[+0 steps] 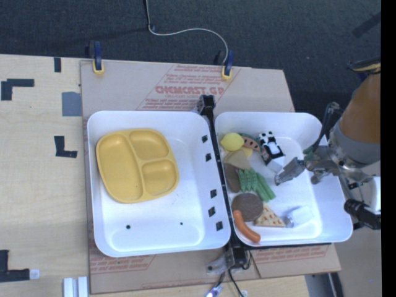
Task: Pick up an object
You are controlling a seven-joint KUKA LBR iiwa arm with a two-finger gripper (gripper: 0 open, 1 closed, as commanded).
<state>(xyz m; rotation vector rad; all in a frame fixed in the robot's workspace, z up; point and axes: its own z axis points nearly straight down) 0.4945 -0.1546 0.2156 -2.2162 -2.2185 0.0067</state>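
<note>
One claw hangs over the right bin, its opening impossible to judge; descending squarely on the panda toy looks wisest.

Two bins sit side by side on the bench, meeting at a central divider. Left of the divider, the left bin holds a sectioned tray in its far left part. Right of the divider, the right bin holds a cluster of toy foods close to the divider: a lemon farthest back, beans in the middle, a sausage nearest the front, with the end effector over the bin, right of the beans.
</note>
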